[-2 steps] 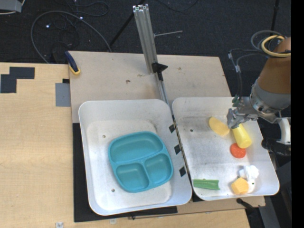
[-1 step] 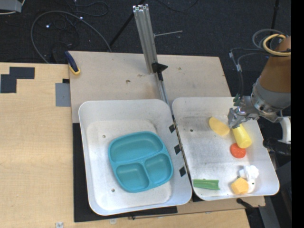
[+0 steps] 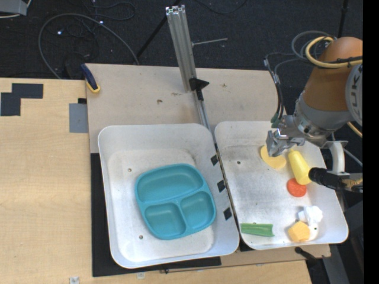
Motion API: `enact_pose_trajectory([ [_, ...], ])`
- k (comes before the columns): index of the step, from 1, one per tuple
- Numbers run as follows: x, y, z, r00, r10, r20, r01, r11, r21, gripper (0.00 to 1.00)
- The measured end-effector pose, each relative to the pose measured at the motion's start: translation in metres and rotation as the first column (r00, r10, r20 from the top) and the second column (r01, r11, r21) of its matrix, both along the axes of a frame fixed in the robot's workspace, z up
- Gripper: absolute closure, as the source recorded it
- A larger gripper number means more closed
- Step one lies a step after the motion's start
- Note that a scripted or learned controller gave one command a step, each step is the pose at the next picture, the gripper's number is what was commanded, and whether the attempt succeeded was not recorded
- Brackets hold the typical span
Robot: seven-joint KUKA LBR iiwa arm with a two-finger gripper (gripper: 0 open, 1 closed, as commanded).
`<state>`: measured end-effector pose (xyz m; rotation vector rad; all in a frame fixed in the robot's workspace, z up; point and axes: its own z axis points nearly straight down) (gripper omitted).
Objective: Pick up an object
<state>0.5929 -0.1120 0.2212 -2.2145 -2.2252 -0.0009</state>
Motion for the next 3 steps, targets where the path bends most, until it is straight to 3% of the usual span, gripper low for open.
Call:
enact_pose_trajectory([
  [3,0.013,0.164,0.016,1.0,0.0,-0.001,0.0,1.0,-0.001,1.0],
])
